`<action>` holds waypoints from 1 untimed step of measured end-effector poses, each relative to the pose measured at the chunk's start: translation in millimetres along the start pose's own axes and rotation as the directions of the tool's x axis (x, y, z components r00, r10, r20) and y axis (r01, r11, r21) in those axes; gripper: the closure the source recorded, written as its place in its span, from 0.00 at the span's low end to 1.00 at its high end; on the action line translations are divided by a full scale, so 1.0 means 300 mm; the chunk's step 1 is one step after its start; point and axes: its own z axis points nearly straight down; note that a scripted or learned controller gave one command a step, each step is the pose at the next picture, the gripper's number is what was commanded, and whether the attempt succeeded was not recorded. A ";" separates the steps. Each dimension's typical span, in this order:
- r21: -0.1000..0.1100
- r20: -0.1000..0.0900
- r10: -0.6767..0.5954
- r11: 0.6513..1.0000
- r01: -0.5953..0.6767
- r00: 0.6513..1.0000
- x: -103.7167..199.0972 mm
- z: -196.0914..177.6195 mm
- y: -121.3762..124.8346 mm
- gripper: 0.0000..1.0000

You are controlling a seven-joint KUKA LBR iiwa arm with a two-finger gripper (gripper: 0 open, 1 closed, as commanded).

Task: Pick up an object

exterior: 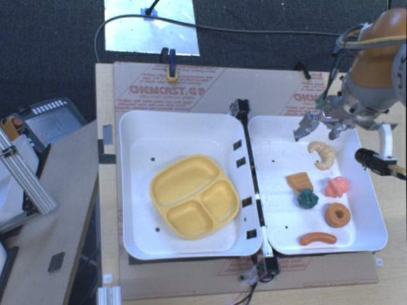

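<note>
Step in hand, as judged: approach for a pick in the right-hand shallow white bin (375,224). No item is committed to yet.

The nearest candidate is the pale beige croissant-shaped toy (323,154), lying near the bin's far right corner, just below the two-finger gripper (321,127). A clean pick is best made by centring over the croissant's thick middle and closing across its narrow width, not along the curve. The descent should be kept clear of the bin's right wall.

Other options are clustered toward the near right corner: an orange square cracker-like piece (299,182), a dark green lumpy toy (308,199), a pink rounded toy (338,187), an orange ring doughnut (337,215) and an orange-red sausage (318,238) by the near edge. These sit close together, so collisions are likelier there.

Gripper: fingers are seen spread apart, nothing between them, nothing touched; it hangs above the bin's far edge.

The yellow three-compartment plastic tray (193,196) sits mid left bin.
</note>
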 end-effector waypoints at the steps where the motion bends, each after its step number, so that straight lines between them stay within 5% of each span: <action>1: -0.009 0.001 -0.002 1.000 0.002 1.000 0.001 -0.019 0.006 0.00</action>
